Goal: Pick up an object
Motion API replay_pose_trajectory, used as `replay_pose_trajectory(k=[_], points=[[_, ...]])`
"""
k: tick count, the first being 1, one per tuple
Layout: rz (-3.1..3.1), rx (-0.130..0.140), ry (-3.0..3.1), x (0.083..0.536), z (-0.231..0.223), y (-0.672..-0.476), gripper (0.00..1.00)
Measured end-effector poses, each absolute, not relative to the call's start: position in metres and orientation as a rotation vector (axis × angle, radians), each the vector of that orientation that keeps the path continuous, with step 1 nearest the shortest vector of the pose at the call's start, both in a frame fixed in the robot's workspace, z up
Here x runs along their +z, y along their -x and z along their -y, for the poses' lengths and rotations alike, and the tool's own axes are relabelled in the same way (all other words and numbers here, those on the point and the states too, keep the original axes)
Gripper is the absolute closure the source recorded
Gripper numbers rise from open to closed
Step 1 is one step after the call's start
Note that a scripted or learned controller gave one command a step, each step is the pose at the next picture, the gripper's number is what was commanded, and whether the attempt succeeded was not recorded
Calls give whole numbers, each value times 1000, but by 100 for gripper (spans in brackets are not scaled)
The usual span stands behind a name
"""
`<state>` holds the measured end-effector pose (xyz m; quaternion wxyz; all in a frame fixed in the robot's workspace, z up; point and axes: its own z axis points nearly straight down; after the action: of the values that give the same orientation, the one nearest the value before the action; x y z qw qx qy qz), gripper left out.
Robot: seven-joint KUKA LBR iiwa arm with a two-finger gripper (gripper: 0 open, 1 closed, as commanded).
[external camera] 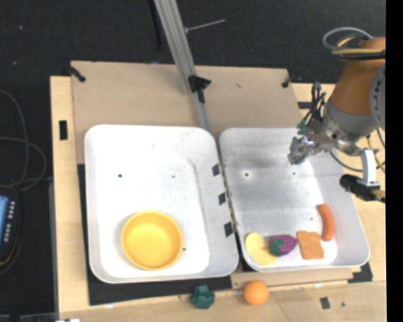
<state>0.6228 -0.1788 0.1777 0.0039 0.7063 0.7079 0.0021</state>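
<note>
Hovering claw point(299, 151) over right bin's point(269, 180) upper part, grip unclear — sausage point(326, 221) well below, apart

A flat orange cracker-like block point(311, 245) lies along the right bin's near edge. Just left sits a purple-and-green toy vegetable point(281, 245). A slim orange sausage point(327, 221) lies upright beside them.

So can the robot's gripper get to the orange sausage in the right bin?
Probably yes. The gripper hangs over the right bin, and the orange sausage lies in the open near the bin's right wall, apart from the other toys, with nothing between them.
</note>
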Motion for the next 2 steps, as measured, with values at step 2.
replay_pose_trajectory(k=[2], points=[[-2224, 1, -2218, 239, 137, -615, 100]])
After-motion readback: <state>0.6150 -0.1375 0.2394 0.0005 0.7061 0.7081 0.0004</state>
